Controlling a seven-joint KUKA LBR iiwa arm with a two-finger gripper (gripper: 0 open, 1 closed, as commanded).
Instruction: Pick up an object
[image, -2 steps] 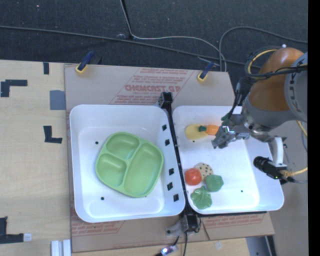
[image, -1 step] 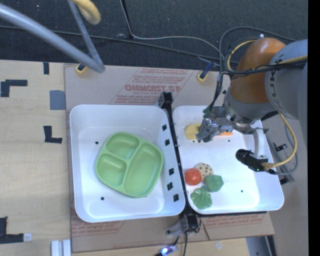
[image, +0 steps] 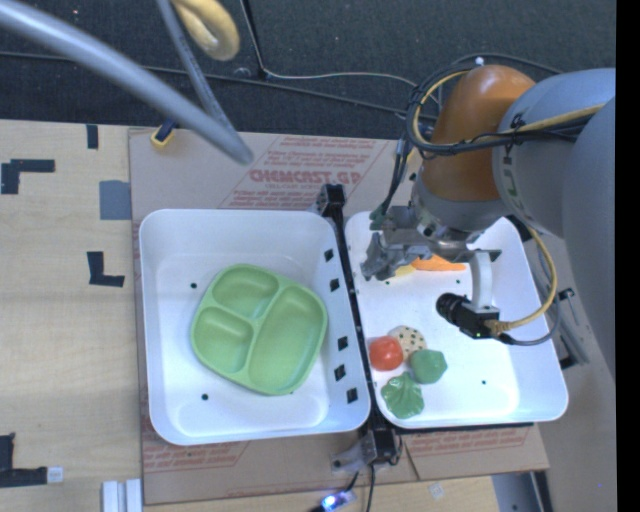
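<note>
My gripper (image: 385, 262) hangs over the upper left part of the right bin (image: 530, 390), under the orange-banded wrist. An orange carrot-like piece (image: 440, 265) lies just to its right, partly hidden by the arm. Lower in the same bin sit a red tomato (image: 386, 352), a speckled cookie (image: 407, 339), a green rounded piece (image: 430, 366) and a green leafy piece (image: 403, 397). I see nothing between the gripper's parts from this angle.
The left bin (image: 165, 250) holds a green divided plate (image: 260, 328). A black divider (image: 345, 300) runs between the bins. A black cable fitting (image: 465, 315) juts over the right bin. Grey tripod legs (image: 130, 70) cross the upper left.
</note>
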